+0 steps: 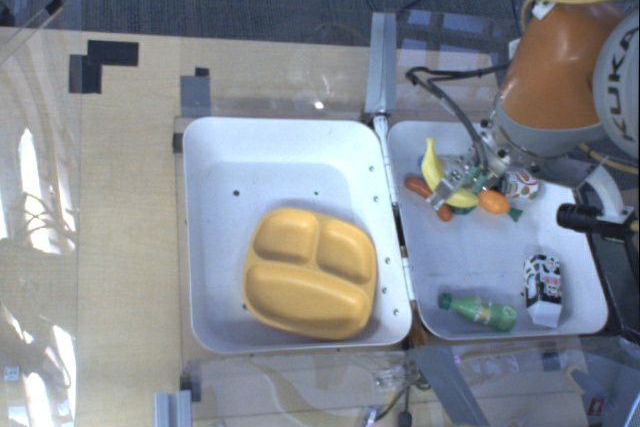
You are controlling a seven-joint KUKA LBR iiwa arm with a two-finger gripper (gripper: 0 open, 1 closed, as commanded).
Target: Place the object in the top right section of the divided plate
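Yellow banana (pixel 432 165) runs lengthwise up the right bin (pixel 500 315); your gripper (pixel 462 183) sits over it, finger state unreadable. Divided plate (pixel 311 272) lies left.

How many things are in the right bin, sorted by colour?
Yellow: 1, the banana
Orange: 2, the carrot and a sausage-like piece
Green: 1, the bottle
Black and white: 1, the carton
Total: 5 that can be told apart; the gripper covers part of the pile, so more may be hidden.
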